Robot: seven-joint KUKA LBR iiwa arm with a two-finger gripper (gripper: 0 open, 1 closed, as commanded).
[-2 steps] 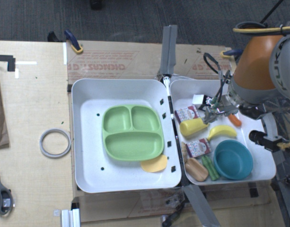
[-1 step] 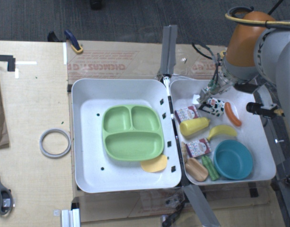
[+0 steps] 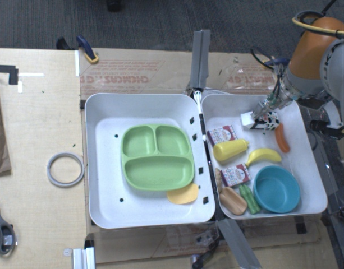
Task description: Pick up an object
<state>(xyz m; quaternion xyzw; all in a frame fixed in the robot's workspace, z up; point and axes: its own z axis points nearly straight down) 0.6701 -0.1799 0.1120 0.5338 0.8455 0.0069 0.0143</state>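
My gripper (image 3: pixel 268 112) hangs low over the far part of the right bin (image 3: pixel 306 206), reaching in from the right. Directly under it lies a small black-and-white toy (image 3: pixel 268 124) with a white piece (image 3: pixel 247 118) at its left. An orange sausage-like piece (image 3: pixel 282 138) lies just right of the toy. Nearer the front are a banana (image 3: pixel 264 156), a yellow cylinder (image 3: pixel 230 149), two small red-and-white cartons (image 3: pixel 221 134) (image 3: pixel 235 175), a blue bowl (image 3: pixel 276 188), a hot dog (image 3: pixel 233 201) and a green pickle (image 3: pixel 250 199).
The left bin (image 3: pixel 99 206) holds a green divided plate (image 3: pixel 157 157) and a flat yellow piece (image 3: pixel 183 194). On the bench to the left lie a tape ring (image 3: pixel 65 168) and scissors (image 3: pixel 2 235). A metal divider post (image 3: pixel 200 60) stands between the bins.
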